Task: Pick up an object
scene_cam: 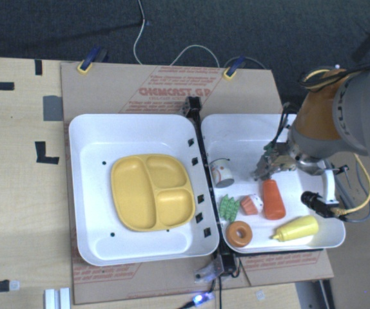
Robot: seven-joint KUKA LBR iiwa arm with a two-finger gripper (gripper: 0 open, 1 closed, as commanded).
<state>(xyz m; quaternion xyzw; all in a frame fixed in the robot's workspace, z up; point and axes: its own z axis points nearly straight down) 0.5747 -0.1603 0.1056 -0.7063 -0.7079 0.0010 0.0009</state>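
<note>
Over the right-hand bin (314, 240) my gripper (270, 166) hangs low, just above the upper end of the orange-red carrot-shaped piece (273, 199). From this slant I cannot tell how my tool is set, and I see nothing held in it.

That carrot-shaped piece is the nearest candidate. It lies on the bin floor, long axis running roughly away from the camera, with a small red-and-white block (252, 205) just beside it on one side and the yellow squeeze bottle (296, 228) near its lower end. I judge it to be a light, hard plastic toy: stiff, not fragile, but smooth and rounded, so it may roll or squirt out of a loose pinch. I would take it across the narrow width at mid-body, where the sides look most parallel, and stay clear of the tapered tip.

Other pieces sit nearby: a green leafy toy (229, 206), a brown ring (240, 234) and a small silvery can (222, 172). A yellow divided plate (151, 192) rests in the left bin (88, 134).
</note>
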